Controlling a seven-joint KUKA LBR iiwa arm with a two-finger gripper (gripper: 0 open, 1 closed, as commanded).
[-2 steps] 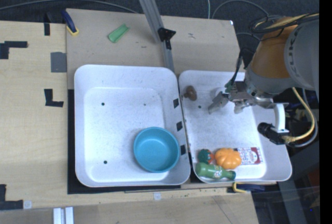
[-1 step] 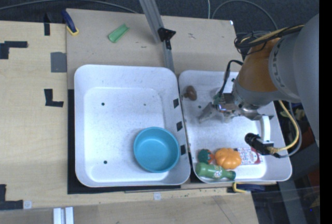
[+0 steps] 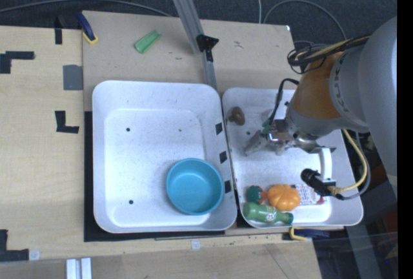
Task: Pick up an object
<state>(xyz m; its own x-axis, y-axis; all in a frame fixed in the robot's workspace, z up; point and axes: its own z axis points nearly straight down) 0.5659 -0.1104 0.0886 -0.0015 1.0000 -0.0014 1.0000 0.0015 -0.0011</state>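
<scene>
We see the bench (image 3: 39, 142) first, light wood with two white bins on it. The arm (image 3: 361, 87) comes in from the right, grey with an orange band, reaching over the right bin (image 3: 342, 216). The left bin (image 3: 129, 103) holds a blue bowl (image 3: 194, 186) near its lower right corner, upright, open side up. The gripper (image 3: 258, 142) hangs over the middle of the right bin, fingers spread apart and pointing left, nothing between them that we can make out. At the right bin's near edge lies an orange toy (image 3: 283, 196), touching a green toy (image 3: 264, 212) just below and left of it; a small red and white thing sits just to the right, too small to tell. A small brown object (image 3: 237, 115) sits near the right bin's upper left corner, apart from the gripper. A green block (image 3: 146, 41) lies on the bench behind the left bin.
</scene>
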